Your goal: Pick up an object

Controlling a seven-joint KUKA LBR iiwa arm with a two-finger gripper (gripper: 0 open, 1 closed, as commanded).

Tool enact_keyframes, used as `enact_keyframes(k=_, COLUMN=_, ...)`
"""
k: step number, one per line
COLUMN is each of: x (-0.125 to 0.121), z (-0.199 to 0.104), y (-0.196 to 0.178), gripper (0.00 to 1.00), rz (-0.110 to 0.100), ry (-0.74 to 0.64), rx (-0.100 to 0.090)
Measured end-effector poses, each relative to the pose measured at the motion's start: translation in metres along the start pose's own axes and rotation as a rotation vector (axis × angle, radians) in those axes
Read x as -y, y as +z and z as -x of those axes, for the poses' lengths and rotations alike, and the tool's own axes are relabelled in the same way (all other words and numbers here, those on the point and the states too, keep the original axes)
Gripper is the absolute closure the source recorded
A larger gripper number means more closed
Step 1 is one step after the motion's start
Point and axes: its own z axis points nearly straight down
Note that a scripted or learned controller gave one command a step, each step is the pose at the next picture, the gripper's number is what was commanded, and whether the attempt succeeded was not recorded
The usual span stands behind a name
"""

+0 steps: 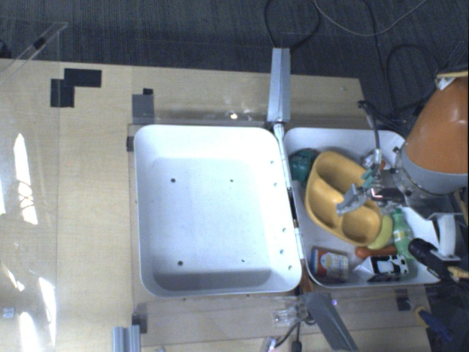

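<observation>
- Camera view: the pincer (364, 187) hangs over the yellow bowl (338, 204) in the right bin (320, 141), fingers slightly apart, nothing between them.
- The bowl lies directly below and slightly left, its long axis running diagonally from upper left to lower right.

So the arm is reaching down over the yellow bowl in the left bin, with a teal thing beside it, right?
Not quite: the yellow bowl sits in the right bin, not the left. The camera view shows the gripper over that bowl, with the teal object beside it.
</observation>
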Motion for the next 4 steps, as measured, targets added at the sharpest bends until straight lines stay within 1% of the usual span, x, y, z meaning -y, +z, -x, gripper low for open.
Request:
enact_keyframes(k=1, x=-0.008, z=0.015, y=0.125, gripper=0.0, rz=0.016, ry=-0.078, rx=0.004)
enact_keyframes(k=2, x=0.005, z=-0.035, y=0.041, gripper=0.0, rz=0.003, ry=-0.204, rx=0.0)
enact_keyframes(k=3, x=0.002, z=0.016, y=0.133, gripper=0.0, rz=0.017, ry=-0.346, rx=0.008)
enact_keyframes(k=4, x=-0.057, z=0.086, y=0.135, gripper=0.0, rz=0.014, ry=-0.379, rx=0.008)
